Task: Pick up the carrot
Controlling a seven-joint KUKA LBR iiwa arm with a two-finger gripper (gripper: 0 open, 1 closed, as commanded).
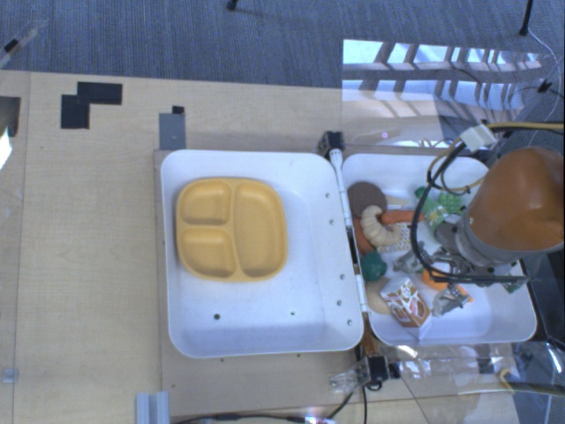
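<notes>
The arm's orange band (pixel 523 200) and grey wrist hang over the right bin (pixel 494 329), and the gripper (pixel 444 276) sits low at about three o'clock in the view; how far its jaws stand apart cannot be told, since the wrist and cables cover them. The carrot (pixel 397 216) lies in the right bin at about ten o'clock from the gripper, near a brown round thing (pixel 363 196). The left bin (pixel 265 325) holds a yellow divided plate (pixel 231 228) toward its nine o'clock side.
</notes>
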